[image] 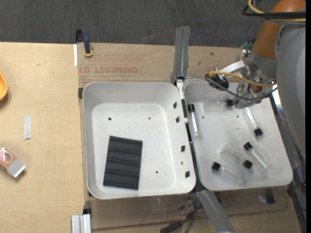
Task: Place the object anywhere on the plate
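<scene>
Gripper [241, 97] low over far edge of right bin [279, 178], just beside a clear tube [251, 120]; jaw state impossible to tell, wrist and cables in the way. Nothing visibly gripped. Judged as the pick step, not yet carrying. Task objects: several clear plastic tubes with black caps scattered in right bin, one long tube [192, 120] along its left wall, others [228, 164] near the near edge. Target plate [123, 162]: dark ribbed rectangular slab, matte, lying flat in near-left part of left bin [90, 130]. Next move likely needs a firm pinch on a slick round tube, lift, then travel left across the divider to the ribbed slab. Bins smooth white plastic, shallow, rounded corners. Bench [43, 178] tan cardboard-like sheet
</scene>
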You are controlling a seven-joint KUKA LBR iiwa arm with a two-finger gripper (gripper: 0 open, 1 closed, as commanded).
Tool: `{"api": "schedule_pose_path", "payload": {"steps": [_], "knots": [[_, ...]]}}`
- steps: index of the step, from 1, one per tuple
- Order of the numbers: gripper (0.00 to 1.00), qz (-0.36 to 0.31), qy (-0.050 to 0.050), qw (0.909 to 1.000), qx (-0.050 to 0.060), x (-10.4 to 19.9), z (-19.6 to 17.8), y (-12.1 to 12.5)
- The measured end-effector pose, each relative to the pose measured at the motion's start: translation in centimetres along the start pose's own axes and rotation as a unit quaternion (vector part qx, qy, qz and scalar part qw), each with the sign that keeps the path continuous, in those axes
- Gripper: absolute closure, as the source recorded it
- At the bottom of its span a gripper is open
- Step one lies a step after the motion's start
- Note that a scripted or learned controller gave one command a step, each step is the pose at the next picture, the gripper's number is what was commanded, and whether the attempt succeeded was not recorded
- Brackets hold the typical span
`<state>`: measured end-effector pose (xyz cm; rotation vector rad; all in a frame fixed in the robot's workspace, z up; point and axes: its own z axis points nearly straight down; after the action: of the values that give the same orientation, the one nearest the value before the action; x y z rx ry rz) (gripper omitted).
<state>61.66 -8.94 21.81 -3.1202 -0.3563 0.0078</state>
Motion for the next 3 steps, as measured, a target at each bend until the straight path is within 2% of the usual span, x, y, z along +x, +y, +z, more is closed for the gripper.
{"api": "schedule_pose_path", "payload": {"steps": [1,2,3], "knots": [[1.00,-0.055,0.001,0.9985,-0.001,-0.1,-6.0,-9.8],[1.00,-0.118,0.001,0.9931,-0.001,2.1,-5.9,-18.4],[1.00,-0.149,0.001,0.9888,-0.002,-1.4,-10.7,-28.0]]}}
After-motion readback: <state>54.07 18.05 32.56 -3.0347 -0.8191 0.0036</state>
